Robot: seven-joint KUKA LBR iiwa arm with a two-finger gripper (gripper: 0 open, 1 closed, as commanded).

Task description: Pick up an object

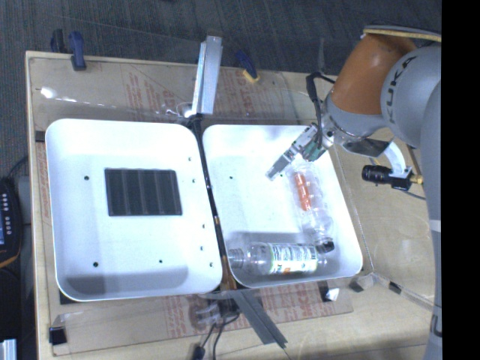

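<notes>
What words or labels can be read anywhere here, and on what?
"KUKA": partly seen on the grey arm, cut off.
Label on the lying clear bottle: too blurred to read.
Orange label on the second bottle: too small to read.
Reddish printing on the bench board: illegible.

a dark ribbed panel point(142, 192) lies flat in the middle of the left bin point(67, 268). the right bin point(247, 201) sits just beside it, their edges touching along a dark seam. both rest on a pale wooden bench point(390, 238) covered with a clear sheet bearing red print. a metal bar point(207, 73) stands at the far edge between the bins. two blue clamps point(77, 49) point(247, 64) grip the far edge. dark carpet point(300, 6) lies beyond.
</notes>
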